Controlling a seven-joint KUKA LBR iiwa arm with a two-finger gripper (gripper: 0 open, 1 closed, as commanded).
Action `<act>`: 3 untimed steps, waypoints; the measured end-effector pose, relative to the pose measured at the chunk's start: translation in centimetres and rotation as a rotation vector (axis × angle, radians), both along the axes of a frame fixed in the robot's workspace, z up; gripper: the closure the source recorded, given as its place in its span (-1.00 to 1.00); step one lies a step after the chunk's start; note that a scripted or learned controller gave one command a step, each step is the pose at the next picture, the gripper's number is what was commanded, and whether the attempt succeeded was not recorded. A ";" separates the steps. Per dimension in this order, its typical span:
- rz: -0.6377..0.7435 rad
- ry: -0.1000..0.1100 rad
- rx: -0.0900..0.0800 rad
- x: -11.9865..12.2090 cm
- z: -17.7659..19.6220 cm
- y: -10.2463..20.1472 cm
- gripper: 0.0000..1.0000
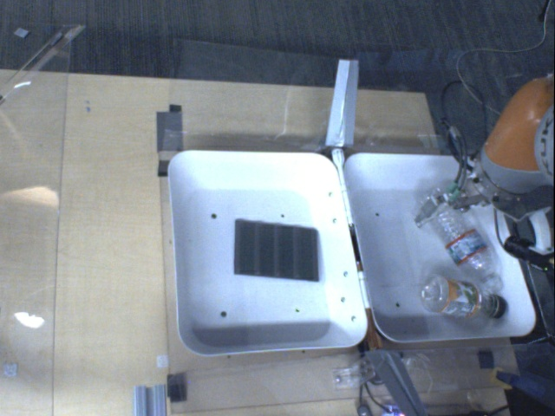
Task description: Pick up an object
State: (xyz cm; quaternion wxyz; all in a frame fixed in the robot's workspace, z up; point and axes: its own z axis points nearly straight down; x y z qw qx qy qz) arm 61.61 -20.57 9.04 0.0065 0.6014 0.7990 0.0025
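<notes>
Arm over rt bin, 2 clear bottles inside, grip state unclear.

Camera view: arm (520, 141) comes in from rt, cut off by frame edge, orange band showing; gripper (444, 200) sits low over upper part of rt bin (381, 319), metal tip glinting, too small & blurred to read; can't tell if it's open or closed, or if it has hold of anything. Clear bottle w/ red-blue label (461, 243) lies tilted just below the tip, top end near or touching it, can't say which. 2nd clear bottle, dark cap (460, 297), lies on its side near bin's front rt corner, apart from gripper. Left bin (199, 232) holds a dark ribbed rectangular pad (277, 250) about mid-floor. Both bins side by side on wood bench (95, 232); cables at rt partly hidden behind arm.
</notes>
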 end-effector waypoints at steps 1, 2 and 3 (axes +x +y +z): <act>0.092 0.005 0.001 -0.1 6.7 2.6 -1.00; 0.138 0.006 0.001 -0.3 0.6 0.1 -1.00; 0.157 0.001 0.000 -2.5 -0.1 0.1 -1.00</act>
